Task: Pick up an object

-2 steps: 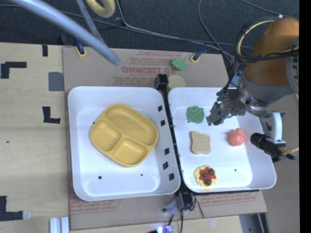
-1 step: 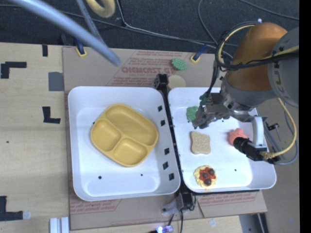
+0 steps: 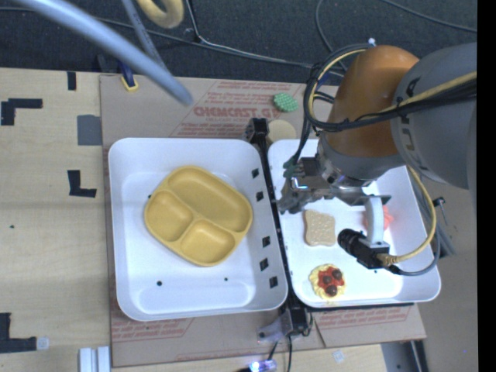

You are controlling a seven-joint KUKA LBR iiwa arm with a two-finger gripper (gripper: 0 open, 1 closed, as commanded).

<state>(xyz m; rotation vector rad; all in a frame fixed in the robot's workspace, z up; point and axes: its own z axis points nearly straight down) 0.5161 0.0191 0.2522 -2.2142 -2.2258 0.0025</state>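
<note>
At centre right, in the right bin [image 3: 415,285], the toast [image 3: 319,228] lies flat below the gripper [image 3: 310,188], looking light and stiff, best pinched across its edges; gripper state: cannot tell.

we see a pale wooden bench [image 3: 46,231] with black marks, topped by a brown cardboard sheet [image 3: 225,111] printed in red. two shallow white bins sit on the sheet, touching: the left bin [image 3: 124,208] and the right bin [image 3: 418,285]. a small green disc [image 3: 285,101] lies on the cardboard behind them.
</note>
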